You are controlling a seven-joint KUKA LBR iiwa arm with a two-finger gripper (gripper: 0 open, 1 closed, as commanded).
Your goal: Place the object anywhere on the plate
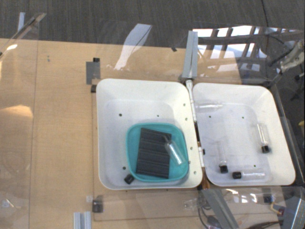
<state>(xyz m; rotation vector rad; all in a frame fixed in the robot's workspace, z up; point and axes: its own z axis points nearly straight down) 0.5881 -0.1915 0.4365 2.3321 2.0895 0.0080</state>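
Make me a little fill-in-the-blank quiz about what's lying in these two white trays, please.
1. The teal plate sits in the ____ bin.
2. On the plate lies a dark ribbed block with a clear ____ across its corner.
3. The right bin holds ____ clear tubes with black caps.

Missing words: left; tube; three

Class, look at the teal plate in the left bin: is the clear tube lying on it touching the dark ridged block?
Touching. In the camera view the clear tube lies across the upper right corner of the dark ridged block, overlapping it with no gap, both on the teal plate.
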